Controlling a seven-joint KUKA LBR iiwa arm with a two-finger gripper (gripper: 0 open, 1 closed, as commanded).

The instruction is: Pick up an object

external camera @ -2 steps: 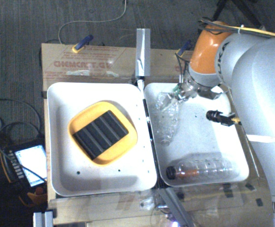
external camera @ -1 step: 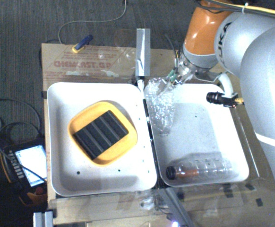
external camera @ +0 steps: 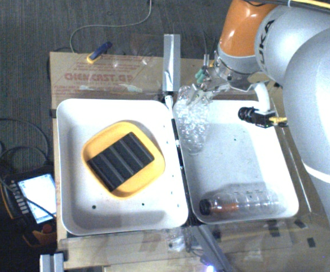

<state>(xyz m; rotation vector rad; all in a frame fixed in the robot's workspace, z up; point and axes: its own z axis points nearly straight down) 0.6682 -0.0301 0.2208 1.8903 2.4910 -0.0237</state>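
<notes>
plastic bottle (external camera: 240,202) lying in right bin (external camera: 284,169), front | crumpled clear cup (external camera: 190,120) hanging from end effector (external camera: 202,89) (fingers closed on its rim) above bin's rear-left corner

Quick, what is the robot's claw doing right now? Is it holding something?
Claw: it hangs at the crinkly clear plastic wrapper; whether it is open, closed or gripping cannot be told.

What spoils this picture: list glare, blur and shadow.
Camera view: the arm close to the lens is soft and overexposed; the crumpled clear plastic glints and blurs; the clear bottle shows highlights; the yellow-rimmed tray is sharp with faint shadow.
</notes>
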